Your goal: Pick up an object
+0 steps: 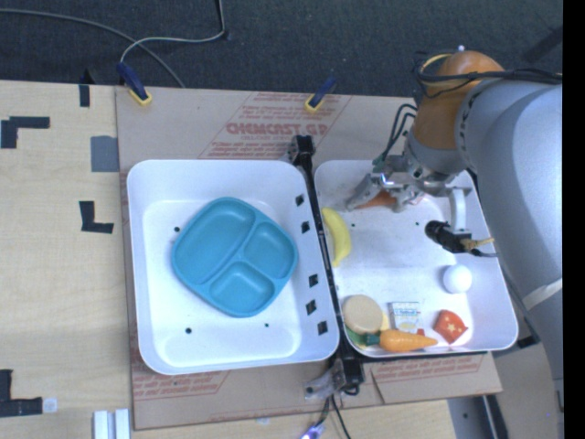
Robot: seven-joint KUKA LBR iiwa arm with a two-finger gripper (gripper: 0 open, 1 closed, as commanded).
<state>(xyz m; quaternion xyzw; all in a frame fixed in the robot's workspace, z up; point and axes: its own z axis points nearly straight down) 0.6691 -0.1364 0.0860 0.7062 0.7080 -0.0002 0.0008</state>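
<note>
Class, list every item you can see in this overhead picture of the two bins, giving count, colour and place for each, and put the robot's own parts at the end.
bins: 2, white, side by side on the bench; left bin, right bin
divided plate: 1, blue, middle of the left bin
banana: 1, yellow, left edge of the right bin
burger: 1, tan, near corner of the right bin
carrot: 1, orange, near edge of the right bin
small packet: 1, white and yellow, above the carrot
red item: 1, red, right of the carrot
ball: 1, white, right side of the right bin
clamps: 2, yellow and blue, far edge of the cardboard;
arm: 1, grey with an orange band, from the right
gripper: 1, metal, over the far part of the right bin
</note>
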